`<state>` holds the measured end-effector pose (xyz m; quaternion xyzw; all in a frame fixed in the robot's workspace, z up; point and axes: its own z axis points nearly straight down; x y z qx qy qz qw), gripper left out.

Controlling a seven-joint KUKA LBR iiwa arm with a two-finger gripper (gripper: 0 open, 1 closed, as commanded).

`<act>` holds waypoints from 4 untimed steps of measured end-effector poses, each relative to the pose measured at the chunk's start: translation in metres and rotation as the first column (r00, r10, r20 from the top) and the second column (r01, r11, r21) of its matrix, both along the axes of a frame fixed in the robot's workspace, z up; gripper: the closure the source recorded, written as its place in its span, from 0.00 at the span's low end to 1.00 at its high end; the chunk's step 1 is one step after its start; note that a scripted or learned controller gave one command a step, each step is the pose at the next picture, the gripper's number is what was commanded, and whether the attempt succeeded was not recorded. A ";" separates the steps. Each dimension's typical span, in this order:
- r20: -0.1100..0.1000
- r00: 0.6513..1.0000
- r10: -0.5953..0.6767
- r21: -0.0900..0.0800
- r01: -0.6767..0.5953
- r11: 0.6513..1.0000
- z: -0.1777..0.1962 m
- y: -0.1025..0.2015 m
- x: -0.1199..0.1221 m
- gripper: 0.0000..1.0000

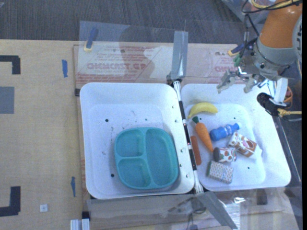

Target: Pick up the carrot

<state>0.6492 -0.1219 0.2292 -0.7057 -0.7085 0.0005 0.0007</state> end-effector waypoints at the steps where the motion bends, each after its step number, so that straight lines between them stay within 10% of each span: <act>1: 0.001 0.998 -0.068 0.000 0.068 0.998 -0.067 -0.023 -0.057 0.00; 2: -0.002 0.985 0.171 0.002 -0.171 0.985 -0.121 0.025 -0.104 0.00; 3: 0.006 0.999 0.041 0.001 -0.041 0.999 -0.141 0.019 -0.095 0.00; 4: 0.012 0.999 0.035 -0.001 -0.035 0.999 -0.130 0.016 -0.094 1.00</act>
